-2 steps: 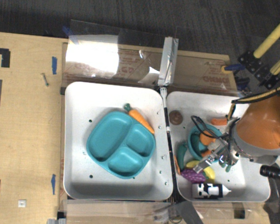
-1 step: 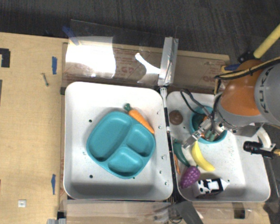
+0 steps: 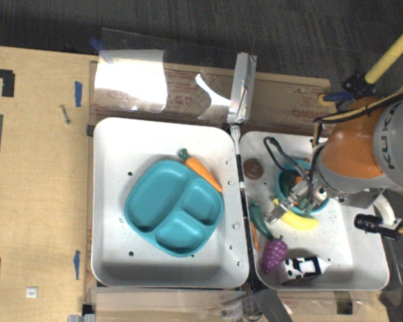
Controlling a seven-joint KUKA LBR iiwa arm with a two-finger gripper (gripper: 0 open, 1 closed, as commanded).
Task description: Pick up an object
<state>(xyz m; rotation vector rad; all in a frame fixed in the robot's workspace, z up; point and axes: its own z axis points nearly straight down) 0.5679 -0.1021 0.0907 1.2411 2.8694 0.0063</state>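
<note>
My gripper (image 3: 290, 204) hangs low in the right bin (image 3: 360, 263), just above a yellow banana (image 3: 301, 221). A teal cup or bowl (image 3: 290, 185) lies partly hidden under the wrist. A purple bunch of grapes (image 3: 274, 255) and a black-and-white toy cow (image 3: 300, 267) lie near the bin's front. A brown round piece (image 3: 254, 169) sits at the bin's back left. A slim teal and orange item (image 3: 255, 223) lies along the left wall.
The left bin (image 3: 109, 184) holds a teal divided plate (image 3: 175, 207) with an orange carrot (image 3: 204, 173) at its far rim. A clear plastic sheet and a metal divider (image 3: 240, 90) stand behind the bins. The arm's orange band (image 3: 355, 151) hangs over the right bin's back.
</note>
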